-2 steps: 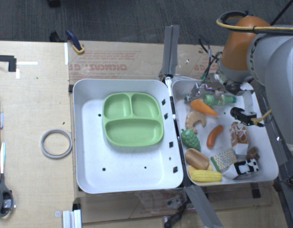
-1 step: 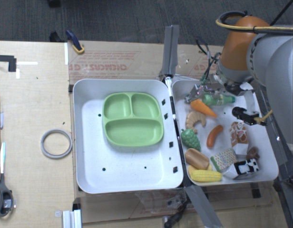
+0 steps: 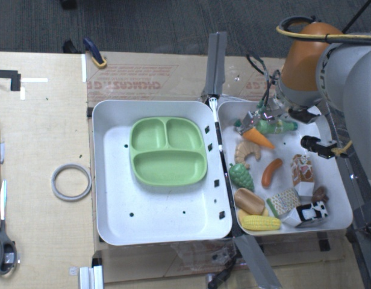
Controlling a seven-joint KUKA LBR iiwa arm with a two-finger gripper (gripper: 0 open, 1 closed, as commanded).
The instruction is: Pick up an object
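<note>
While its grip state cannot be told, the hand hovers just above the carrot.

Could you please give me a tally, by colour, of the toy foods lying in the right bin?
Orange or red: 2, the carrot and the sausage.
Green: 2, the broccoli and a green item under the hand.
Yellow: 1, the corn.
Tan or brown: 3, the croissant, the bun and the wrapped loaf.
Total: 8.

Bench with two white bins
</note>
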